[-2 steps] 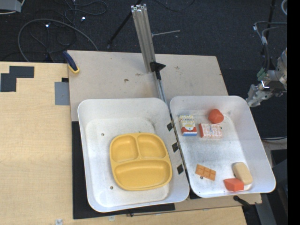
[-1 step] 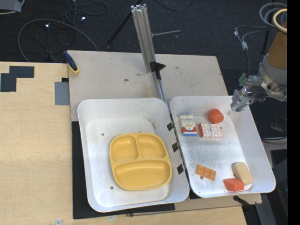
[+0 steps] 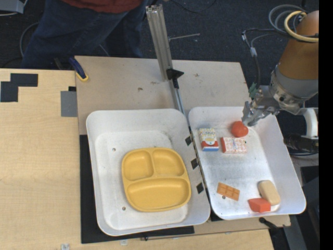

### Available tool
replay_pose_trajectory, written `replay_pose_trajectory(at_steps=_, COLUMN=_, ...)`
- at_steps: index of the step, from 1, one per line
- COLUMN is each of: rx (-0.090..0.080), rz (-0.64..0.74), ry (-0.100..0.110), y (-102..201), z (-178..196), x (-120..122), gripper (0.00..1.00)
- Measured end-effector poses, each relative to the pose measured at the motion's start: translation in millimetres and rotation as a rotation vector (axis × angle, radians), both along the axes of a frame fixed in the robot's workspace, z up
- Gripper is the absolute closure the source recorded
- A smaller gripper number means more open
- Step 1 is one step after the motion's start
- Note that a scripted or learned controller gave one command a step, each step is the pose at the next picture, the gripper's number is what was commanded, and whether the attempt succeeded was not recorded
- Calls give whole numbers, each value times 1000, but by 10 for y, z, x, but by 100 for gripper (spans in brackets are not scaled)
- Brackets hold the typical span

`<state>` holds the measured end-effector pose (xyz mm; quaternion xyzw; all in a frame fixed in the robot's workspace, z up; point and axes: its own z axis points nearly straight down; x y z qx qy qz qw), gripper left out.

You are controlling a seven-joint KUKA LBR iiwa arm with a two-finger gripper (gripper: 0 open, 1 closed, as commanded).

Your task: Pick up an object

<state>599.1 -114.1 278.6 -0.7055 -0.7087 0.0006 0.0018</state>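
Note:
My gripper (image 3: 250, 117) hangs over the far part of the right bin (image 3: 291, 191), just above and right of a round orange-red ball (image 3: 239, 129). Nothing shows between its fingers. Left of the ball lie a small carton with a red, white and blue label (image 3: 209, 139) and a red-and-white packet (image 3: 234, 145). Toward the near end of the bin rest an orange cracker-like square (image 3: 228, 191), a tan bread-like block (image 3: 269, 191) and a red block (image 3: 259, 205).
The left bin (image 3: 104, 134) holds a yellow divided plate (image 3: 155, 178). A metal post (image 3: 162, 40) rises behind the gap between the bins. Light wooden boards (image 3: 36, 160) lie at the left. Cables (image 3: 283, 20) loop at the far right.

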Motion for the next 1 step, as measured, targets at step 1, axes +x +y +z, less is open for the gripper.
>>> replay_pose_trajectory(at_steps=1, rx=0, rz=0, ry=1, y=518, z=-191, x=-17, gripper=100)
